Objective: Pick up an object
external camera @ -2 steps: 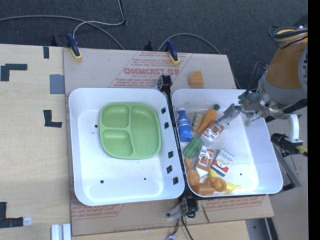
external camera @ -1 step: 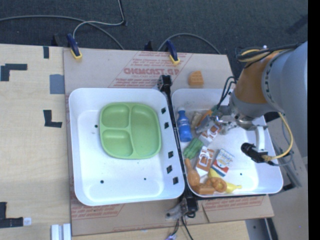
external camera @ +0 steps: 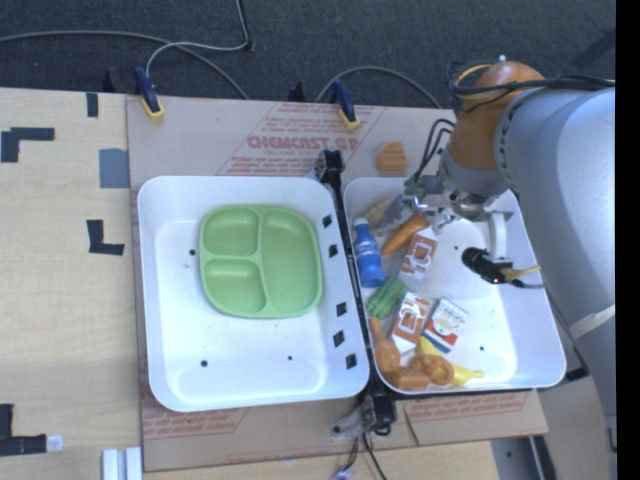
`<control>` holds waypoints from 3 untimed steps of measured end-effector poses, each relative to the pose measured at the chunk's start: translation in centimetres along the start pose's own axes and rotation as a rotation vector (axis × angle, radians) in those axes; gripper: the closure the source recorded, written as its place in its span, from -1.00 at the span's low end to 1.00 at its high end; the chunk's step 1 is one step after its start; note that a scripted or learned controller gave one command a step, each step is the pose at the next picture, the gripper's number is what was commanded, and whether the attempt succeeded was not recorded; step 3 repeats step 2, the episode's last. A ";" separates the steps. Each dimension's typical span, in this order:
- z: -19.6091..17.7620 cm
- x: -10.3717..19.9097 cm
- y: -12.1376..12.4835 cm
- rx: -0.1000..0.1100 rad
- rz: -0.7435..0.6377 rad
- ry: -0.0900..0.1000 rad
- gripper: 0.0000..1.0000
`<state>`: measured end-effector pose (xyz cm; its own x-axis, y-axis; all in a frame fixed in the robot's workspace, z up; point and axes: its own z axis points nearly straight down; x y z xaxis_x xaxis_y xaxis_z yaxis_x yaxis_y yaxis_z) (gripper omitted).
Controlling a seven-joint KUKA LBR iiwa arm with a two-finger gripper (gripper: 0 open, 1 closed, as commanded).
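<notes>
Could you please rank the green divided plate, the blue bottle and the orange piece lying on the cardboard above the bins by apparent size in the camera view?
1. green divided plate
2. blue bottle
3. orange piece

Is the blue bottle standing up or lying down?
Lying down. The blue bottle rests lengthwise on the right bin floor, by its left wall.

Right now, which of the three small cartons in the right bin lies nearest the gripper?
The upper carton, just below the gripper beside the carrot. The other two cartons lie together farther down.
</notes>
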<state>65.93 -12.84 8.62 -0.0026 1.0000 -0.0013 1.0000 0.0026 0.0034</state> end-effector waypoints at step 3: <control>-9.9 7.7 -6.2 0.003 0.000 0.002 1.00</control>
